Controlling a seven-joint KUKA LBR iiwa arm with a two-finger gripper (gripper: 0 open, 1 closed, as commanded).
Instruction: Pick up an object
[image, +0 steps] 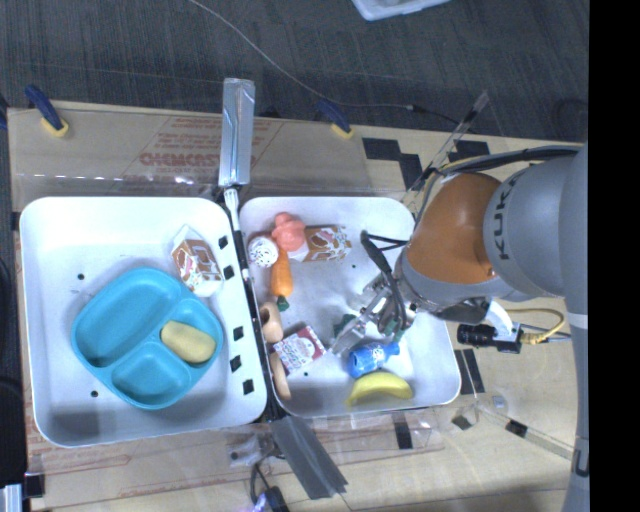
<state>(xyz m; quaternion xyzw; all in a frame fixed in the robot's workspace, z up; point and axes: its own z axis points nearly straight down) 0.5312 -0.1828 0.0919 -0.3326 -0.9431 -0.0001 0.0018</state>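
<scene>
My gripper (368, 322) is low over the right bin (430, 345), near its front middle. It reaches in from the grey arm with the orange band (455, 245) on the right. Just below the gripper lies a blue object (368, 358), close to or touching the tip; I cannot tell which. A yellow banana (380, 388) rests against the bin's front wall. A red and white carton (298, 350) lies to the gripper's left.
The right bin also holds a carrot (283, 275), a white ball (262, 252), a pink toy (288, 232) and a brown carton (327, 242). In the left bin are a blue divided plate (120, 340), a yellow lump (188, 342) and a small carton (197, 262).
</scene>
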